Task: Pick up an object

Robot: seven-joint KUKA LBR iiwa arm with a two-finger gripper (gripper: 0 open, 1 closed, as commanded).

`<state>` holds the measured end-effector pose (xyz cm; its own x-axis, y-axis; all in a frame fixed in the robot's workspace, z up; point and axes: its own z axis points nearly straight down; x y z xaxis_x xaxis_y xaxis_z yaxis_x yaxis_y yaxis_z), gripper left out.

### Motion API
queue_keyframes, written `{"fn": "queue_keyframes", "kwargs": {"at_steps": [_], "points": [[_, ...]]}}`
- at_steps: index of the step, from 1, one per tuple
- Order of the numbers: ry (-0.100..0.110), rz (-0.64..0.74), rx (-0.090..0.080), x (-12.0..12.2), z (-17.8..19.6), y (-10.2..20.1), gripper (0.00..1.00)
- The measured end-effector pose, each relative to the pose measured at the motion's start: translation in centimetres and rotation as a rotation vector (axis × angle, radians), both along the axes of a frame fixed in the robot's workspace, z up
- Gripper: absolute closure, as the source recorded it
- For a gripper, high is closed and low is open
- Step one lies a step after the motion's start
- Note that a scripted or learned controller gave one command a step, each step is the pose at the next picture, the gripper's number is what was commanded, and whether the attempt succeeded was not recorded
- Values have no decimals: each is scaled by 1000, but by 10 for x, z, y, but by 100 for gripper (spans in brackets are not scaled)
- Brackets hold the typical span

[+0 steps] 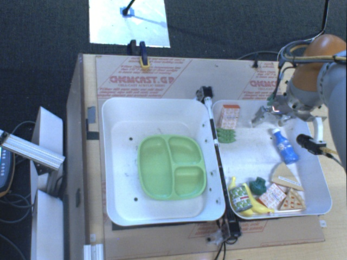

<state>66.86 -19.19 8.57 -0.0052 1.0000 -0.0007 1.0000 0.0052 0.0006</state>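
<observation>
The worktop [162, 72] carries 2 shallow white bins side by side. The left bin [116, 118] holds a light green divided plate [172, 167] with 3 compartments, lying flat near the middle of the bin floor.

The right bin [320, 196] holds the loose things. At its far left corner a small orange and white carton [230, 116] stands close to the wall between the bins, and a green bumpy piece [226, 135] lies just in front of it, touching or nearly touching. A blue bottle with a white cap [284, 145] lies on its side toward the right of the bin, cap pointing away from the camera. Along the near edge sits a cluster: a yellow banana [255, 210], a green and yellow packet [241, 198] against it, a dark green piece [258, 186], a red and white wrapped block [272, 197], a waffle-patterned wedge [293, 201] and a pale tan wedge [286, 174].

The grey arm [325, 83] with its orange band reaches in from the right. The hand [264, 115] hangs over the far part of the right bin, between the carton and the bottle and apart from both. Its 2 fingers stand apart, with nothing between them.
</observation>
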Motion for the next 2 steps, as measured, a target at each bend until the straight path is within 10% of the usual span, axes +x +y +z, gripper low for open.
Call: {"fn": "queue_keyframes", "kwargs": {"at_steps": [1,2], "points": [[-8,1,-2,-22,179,22,0],[1,-4,0,-54,94,-15,0]]}}
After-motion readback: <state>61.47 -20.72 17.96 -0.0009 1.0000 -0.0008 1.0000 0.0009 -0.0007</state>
